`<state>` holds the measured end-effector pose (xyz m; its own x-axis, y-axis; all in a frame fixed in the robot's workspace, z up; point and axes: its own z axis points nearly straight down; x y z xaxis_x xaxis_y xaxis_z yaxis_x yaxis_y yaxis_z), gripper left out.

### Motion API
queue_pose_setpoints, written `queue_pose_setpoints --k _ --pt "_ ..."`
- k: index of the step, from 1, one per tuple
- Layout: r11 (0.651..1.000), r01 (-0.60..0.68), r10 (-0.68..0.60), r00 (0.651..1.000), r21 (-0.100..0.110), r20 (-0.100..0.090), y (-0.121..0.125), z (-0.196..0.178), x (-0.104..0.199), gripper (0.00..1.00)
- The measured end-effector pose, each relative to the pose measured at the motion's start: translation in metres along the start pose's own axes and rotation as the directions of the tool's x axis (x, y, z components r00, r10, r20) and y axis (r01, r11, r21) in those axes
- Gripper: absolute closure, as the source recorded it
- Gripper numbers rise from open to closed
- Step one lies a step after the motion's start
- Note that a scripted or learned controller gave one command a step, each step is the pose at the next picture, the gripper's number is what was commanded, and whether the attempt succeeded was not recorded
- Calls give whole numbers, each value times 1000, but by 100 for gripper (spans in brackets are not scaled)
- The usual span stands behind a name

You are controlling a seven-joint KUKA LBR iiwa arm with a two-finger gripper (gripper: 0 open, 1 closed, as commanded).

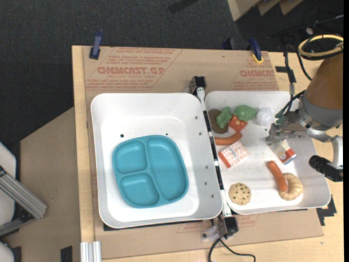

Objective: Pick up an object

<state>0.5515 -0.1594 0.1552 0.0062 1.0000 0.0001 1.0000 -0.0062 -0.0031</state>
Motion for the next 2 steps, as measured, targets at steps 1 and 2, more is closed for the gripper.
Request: queue_pose_setpoints --k 1,2 --pt "1000 0 0 1000 -5 4 -14 -2 -59 100" --pt "1000 4 -4 1000 5 -3 -55 41 -48 100"
